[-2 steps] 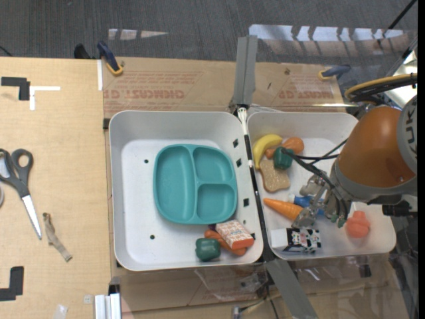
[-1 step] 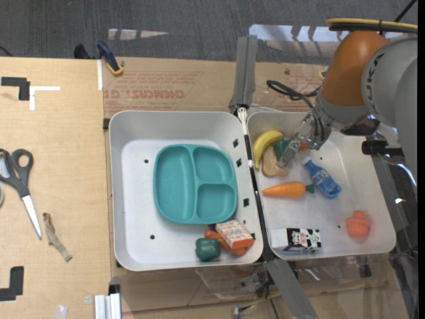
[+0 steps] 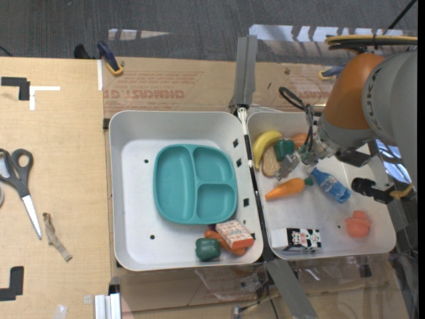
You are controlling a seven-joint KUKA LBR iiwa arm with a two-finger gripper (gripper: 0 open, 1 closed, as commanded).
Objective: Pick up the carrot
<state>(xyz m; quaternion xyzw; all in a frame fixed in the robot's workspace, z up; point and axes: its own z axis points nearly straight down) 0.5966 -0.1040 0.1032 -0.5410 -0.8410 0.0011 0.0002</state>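
The carrot [image 3: 285, 189] is orange and lies on its side in the right bin [image 3: 372, 244], near the bin's left wall, pointing left. My gripper [image 3: 287, 169] hangs just above the carrot's upper edge, beneath the grey arm with the orange band [image 3: 352, 98]. Nothing shows in its grip, and the carrot rests on the bin floor.
Around the gripper lie a yellow banana [image 3: 263, 145], a tan piece [image 3: 270, 165], a green item [image 3: 284, 148] and a blue bottle [image 3: 330, 185]. An orange-red fruit [image 3: 358, 224] and a black-and-white carton [image 3: 303, 239] sit nearer. The left bin [image 3: 126, 198] holds a teal divided plate [image 3: 196, 183], a green pepper [image 3: 208, 249] and a small box [image 3: 234, 234].
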